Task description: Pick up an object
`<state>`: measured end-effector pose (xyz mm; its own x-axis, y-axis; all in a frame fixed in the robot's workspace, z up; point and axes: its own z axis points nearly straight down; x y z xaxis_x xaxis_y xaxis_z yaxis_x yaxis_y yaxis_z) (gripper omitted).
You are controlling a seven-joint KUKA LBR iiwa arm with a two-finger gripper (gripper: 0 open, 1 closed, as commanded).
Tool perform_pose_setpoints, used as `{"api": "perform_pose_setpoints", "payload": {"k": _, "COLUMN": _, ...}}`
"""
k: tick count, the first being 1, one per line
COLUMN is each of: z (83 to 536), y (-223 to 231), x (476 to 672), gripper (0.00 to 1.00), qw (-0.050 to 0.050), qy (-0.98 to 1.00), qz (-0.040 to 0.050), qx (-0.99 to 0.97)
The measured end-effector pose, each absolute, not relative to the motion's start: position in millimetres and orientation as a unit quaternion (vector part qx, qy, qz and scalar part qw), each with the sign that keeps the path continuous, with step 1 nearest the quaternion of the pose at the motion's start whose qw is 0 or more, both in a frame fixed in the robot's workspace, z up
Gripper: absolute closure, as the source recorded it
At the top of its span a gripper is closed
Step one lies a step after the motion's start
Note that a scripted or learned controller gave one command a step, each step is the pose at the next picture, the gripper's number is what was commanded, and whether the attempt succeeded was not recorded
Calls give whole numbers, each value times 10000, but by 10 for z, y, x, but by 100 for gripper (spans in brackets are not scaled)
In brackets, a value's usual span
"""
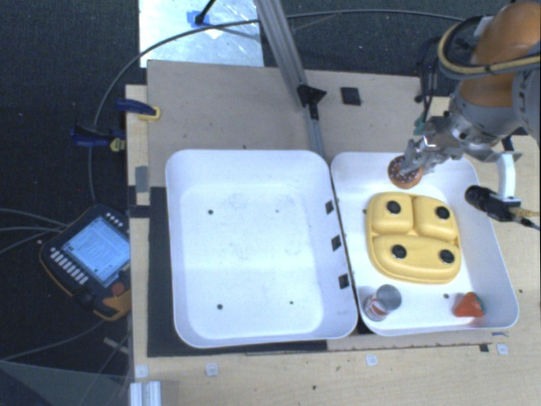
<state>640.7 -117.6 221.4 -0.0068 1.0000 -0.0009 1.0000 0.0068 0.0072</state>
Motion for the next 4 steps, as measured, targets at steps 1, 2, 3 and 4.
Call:
{"api": "perform_pose_setpoints", "payload": {"k": 1, "z": 2330, "y": -638, "x": 6314, "gripper": 100, "qw": 5, "qy": 7102, "qz": 11, "qx": 7040}}
{"api": "perform_pose_setpoints", "payload": {"k": 2, "z": 2218, "y": -75, "x": 6222, "gripper": 100, "qw": 2, "qy": 7099, "qz": 5, "qx": 7043}}
{"api": "perform_pose_setpoints", "payload": {"k": 3, "z": 2149, "y": 381, "x": 6109, "gripper": 100, "qw": -1, "qy": 7096, "qz": 2, "qx": 7046}}
{"api": "perform_pose_setpoints", "payload": {"k": 4, "z": 2148, "y": 843, "x": 5985, "gripper": 100, "qw": -8, "qy": 7104, "qz": 4, "qx": 7038}}
